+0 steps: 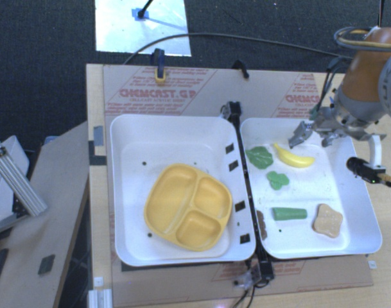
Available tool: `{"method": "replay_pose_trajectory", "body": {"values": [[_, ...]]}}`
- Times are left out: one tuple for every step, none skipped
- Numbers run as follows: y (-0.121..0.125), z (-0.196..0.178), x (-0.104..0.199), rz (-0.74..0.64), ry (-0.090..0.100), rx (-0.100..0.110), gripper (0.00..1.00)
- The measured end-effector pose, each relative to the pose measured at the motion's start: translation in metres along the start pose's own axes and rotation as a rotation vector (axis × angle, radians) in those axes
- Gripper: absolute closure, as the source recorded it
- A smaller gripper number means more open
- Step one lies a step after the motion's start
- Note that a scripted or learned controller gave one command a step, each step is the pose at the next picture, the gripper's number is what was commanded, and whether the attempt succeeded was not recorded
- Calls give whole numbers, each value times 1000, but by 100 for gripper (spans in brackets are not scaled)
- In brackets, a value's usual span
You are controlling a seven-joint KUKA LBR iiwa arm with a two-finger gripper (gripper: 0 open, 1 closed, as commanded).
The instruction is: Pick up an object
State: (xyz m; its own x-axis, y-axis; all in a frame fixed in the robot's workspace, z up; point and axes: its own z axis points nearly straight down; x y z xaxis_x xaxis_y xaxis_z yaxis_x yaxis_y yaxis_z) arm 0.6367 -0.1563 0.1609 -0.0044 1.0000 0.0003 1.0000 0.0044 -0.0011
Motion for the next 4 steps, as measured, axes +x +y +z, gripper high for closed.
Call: {"method": "replay_pose_trajectory", "body": {"values": [[-2, 42, -2, 2, 0, -1, 0], [0, 28, -3, 2, -2, -6, 100], [-3, -36, -7, 4, -2, -9, 100], [-5, -97, 0, -1, -2, -10, 100]]}}
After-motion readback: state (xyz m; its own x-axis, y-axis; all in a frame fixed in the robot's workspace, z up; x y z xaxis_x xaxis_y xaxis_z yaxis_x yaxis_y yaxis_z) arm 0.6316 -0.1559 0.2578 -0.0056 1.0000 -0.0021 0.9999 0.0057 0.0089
